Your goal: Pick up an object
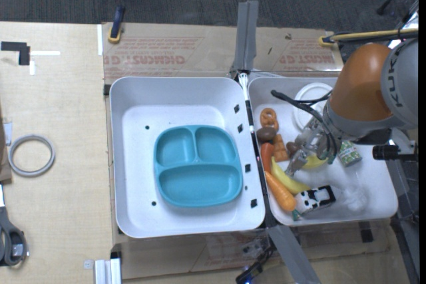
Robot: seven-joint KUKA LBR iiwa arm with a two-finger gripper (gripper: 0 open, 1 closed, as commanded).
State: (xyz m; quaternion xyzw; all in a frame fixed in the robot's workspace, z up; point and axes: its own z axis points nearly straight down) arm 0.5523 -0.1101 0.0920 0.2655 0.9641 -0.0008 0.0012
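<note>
Hovering low over the right white plastic bin [373,209], the grey two-finger gripper [305,155] is sitting right above the curved yellow banana [285,177]; you're watching a likely pick target, though whether it is gripping I cannot tell; crowding it are the long orange carrot [278,191], a brown pretzel [268,118] and a black-and-white cow toy [314,199]; the blue divided plate [198,165] is resting in the left white bin [126,143].
</note>
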